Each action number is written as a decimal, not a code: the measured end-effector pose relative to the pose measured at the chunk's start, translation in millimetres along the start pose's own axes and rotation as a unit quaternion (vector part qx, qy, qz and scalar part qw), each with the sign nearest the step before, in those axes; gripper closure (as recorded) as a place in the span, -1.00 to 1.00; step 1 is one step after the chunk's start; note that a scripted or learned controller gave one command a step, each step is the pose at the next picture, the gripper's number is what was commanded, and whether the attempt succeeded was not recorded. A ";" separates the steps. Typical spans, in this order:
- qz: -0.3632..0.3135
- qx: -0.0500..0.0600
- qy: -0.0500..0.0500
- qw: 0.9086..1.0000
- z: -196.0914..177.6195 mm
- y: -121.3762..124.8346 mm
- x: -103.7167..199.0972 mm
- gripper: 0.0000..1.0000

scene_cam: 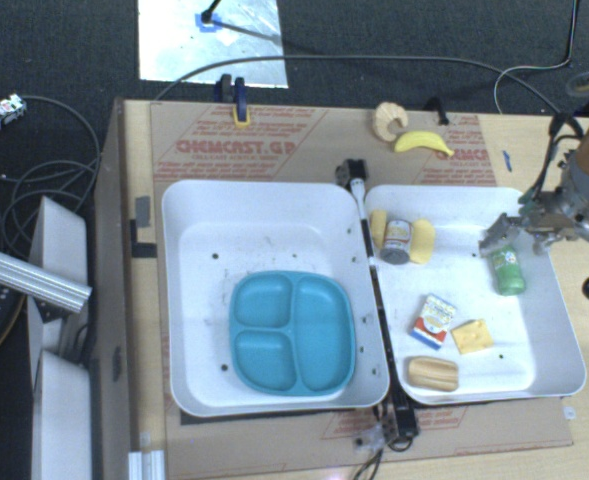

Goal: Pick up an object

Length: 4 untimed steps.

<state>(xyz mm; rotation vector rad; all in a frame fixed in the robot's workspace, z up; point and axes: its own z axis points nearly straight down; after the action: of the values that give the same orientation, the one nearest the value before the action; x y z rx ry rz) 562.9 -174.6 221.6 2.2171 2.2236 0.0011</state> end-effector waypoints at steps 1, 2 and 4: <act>-0.001 0.001 0.001 1.000 76.4 51.2 44.7 -1.00; 0.001 0.000 0.000 1.000 137.3 11.3 77.1 -1.00; -0.004 0.063 0.006 0.998 142.2 83.6 73.7 -1.00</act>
<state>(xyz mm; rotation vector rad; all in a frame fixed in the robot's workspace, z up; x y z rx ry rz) 646.5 -100.8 79.5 2.2748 2.2996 -0.1291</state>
